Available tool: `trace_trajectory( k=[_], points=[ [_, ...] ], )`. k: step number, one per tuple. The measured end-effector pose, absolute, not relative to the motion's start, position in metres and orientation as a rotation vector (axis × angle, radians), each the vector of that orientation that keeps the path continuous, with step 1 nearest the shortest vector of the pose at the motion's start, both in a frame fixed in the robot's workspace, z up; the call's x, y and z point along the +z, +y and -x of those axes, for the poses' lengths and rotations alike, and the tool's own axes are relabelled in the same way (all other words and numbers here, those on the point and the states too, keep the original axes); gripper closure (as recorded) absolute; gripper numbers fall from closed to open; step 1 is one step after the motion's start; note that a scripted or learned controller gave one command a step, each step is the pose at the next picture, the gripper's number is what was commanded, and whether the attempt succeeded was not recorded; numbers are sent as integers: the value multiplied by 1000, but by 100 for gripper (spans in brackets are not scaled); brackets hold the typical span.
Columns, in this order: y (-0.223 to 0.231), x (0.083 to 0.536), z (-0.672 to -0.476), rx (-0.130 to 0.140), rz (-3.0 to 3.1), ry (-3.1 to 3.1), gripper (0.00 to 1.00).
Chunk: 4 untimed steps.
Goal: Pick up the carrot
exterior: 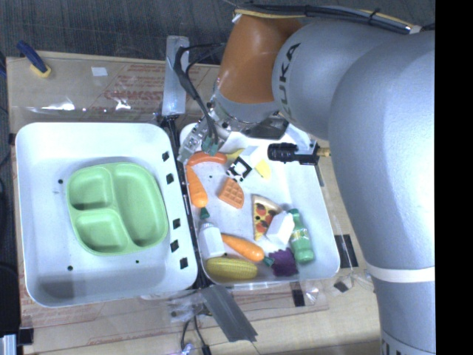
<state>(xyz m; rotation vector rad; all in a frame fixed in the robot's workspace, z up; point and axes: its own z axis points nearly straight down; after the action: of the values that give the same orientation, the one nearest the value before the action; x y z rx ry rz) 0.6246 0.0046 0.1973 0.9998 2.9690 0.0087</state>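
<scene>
The arm (pixel 355 87) enters from the right and bends down over the far end of the right bin (pixel 325 228). Its orange band (pixel 251 50) sits directly above the wrist. The tool (pixel 203 140) is positioned low at the far-left corner of the right bin, just beside the divide between the two bins. The wrist covers most of the tool, so I cannot tell how it is set or whether it has hold of anything.

Two carrots lie in the right bin:
- One carrot (pixel 197 187) lies along the left wall, just below the tool, with its length running toward the near edge.
- A second carrot (pixel 244 248) lies further toward the near end, at a slant, just above a yellow corn cob (pixel 230 268).

Other contents of the right bin:
- a waffle piece (pixel 231 194) near the middle;
- a pizza slice (pixel 263 214) beside it;
- a green bottle (pixel 300 244) toward the right wall;
- a purple item (pixel 282 261) near the corn cob.

The left bin (pixel 37 168) holds a green divided plate (pixel 116 207), lying flat. Both bins rest side by side on the counter (pixel 111 80).
</scene>
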Motion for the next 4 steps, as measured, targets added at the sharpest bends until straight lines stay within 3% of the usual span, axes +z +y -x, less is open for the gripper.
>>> trace_trajectory(
  k=[1, 2, 3, 4],
  points=[
    [1, 193, -622, 0, -1010, 2974, 0],
    [-4, 191, -610, -4, -1296, 2868, 0],
    [-38, 191, -592, -5, -1728, 2631, 0],
    [-25, 191, -565, -5, -1863, 2536, 0]
  ],
)
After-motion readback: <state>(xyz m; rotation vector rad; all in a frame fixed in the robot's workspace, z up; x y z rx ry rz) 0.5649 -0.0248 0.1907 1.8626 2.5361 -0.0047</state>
